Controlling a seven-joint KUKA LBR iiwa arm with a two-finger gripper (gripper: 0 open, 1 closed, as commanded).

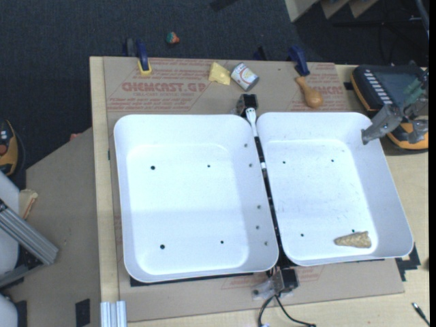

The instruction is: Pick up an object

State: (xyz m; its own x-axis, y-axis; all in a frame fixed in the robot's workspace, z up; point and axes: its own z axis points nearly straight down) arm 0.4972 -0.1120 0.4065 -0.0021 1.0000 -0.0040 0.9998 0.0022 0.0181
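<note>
The only thing to pick was a small tan wedge (353,240) — rough, crumbly-looking, tapering to a point on its left. It lay flat in the right bin (327,125), close to the near right corner. My tool (379,127) was well apart from it, at the far right rim of that same bin — grey metal, angled, and I could not tell its state. Both bins were smooth white plastic with rounded corners, the left bin (184,125) alongside, on a brown board-topped counter (102,182).

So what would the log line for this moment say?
hand: over right bin's far right rim | target: tan cone-shaped object, near right corner | status: not picked
</note>
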